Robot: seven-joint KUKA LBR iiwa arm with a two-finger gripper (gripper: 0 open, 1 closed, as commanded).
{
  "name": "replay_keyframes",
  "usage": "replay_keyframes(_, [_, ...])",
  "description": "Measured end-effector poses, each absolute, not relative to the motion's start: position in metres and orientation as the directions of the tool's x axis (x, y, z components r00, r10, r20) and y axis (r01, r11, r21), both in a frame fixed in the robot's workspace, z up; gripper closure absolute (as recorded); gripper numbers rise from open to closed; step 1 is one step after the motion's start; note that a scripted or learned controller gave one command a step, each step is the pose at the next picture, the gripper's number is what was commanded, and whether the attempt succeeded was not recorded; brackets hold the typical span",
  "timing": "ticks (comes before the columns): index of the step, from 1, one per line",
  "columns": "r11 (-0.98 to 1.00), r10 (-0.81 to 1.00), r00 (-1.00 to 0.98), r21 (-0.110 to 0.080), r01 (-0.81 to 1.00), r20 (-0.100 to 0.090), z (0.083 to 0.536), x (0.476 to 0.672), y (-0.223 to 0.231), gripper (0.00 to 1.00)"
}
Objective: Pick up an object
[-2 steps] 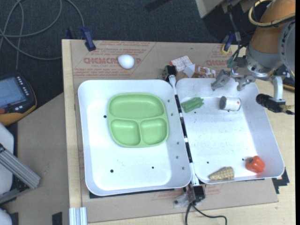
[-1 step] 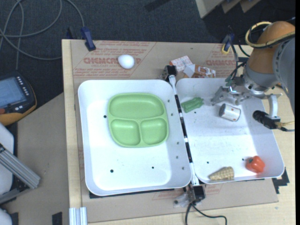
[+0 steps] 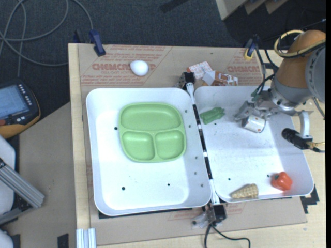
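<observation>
Jaws (image 3: pixel 252 119) hang low in the right bin (image 3: pixel 227 143); whether they are spread or closed is too blurred to tell. Nearest target: the green piece (image 3: pixel 212 114) to their left, best approached squarely from above.

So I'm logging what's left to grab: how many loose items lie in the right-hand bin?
3: a green piece near its upper left corner, an ice-cream cone at the lower edge, and a red toy in the lower right corner. The gripper may hide more.
</observation>
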State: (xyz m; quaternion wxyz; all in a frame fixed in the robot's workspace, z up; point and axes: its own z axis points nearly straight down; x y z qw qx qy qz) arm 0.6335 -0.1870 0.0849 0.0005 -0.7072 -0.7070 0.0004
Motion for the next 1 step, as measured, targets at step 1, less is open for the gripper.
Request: replay_keyframes(1, [0.0,1.0,0.0,0.001,1.0,0.0,0.0954,0.6342,-0.1868,1.0])
